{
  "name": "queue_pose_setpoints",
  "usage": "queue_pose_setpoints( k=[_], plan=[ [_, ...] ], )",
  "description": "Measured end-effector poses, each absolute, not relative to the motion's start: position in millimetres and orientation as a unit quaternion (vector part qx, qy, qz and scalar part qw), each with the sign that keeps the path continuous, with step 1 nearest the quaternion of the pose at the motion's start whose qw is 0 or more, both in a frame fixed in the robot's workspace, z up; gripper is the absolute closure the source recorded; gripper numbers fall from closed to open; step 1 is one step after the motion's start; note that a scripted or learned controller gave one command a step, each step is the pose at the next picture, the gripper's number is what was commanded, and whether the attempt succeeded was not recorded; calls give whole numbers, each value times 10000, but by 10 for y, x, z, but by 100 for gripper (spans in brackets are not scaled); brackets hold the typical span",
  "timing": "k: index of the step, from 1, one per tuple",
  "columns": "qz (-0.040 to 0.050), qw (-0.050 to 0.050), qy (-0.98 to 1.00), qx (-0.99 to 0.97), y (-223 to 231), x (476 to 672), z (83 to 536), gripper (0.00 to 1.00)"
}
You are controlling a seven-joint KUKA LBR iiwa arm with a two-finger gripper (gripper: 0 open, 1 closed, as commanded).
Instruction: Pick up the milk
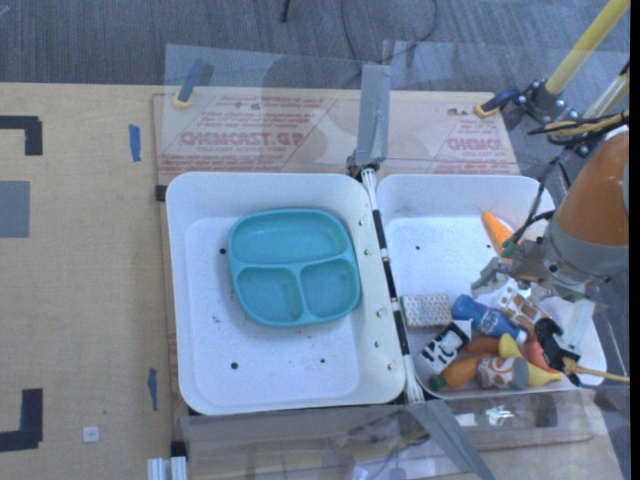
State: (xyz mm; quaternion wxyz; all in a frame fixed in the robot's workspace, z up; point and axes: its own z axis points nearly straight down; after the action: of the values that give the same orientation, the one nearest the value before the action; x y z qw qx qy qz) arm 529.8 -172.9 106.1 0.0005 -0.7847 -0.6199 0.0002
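The right bin [440,200] carries the clutter. The gripper [522,286] hangs over its near-right part, and whether it's clenched or released can't be told. The milk [445,346] sits by the bin's near edge — likely a light, stiff little carton, best pinched across its flat sides.

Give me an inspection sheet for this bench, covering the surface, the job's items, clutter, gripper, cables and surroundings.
Surface: wooden bench bearing two white bins, left bin and right bin, side by side.
Job's things: black-and-white carton, probably the milk, lies in the right bin's near half, apart from the gripper.
Clutter: teal divided plate in the left bin; blue bottle, orange carrot-like piece and a heap of small toys in the right bin.
Gripper: gripper low over the heap, right of the carton; grasp unclear.
Cables: black cable loop on the floor beyond the bench.
Surroundings: grey carpet, yellow pole at upper right.
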Motion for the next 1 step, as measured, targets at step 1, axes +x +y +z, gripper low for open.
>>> queue_pose_setpoints(
  k=[1],
  plan=[
    [-69, 2, -6238, -7815, -2080, 5077, 895, 0]
  ],
)
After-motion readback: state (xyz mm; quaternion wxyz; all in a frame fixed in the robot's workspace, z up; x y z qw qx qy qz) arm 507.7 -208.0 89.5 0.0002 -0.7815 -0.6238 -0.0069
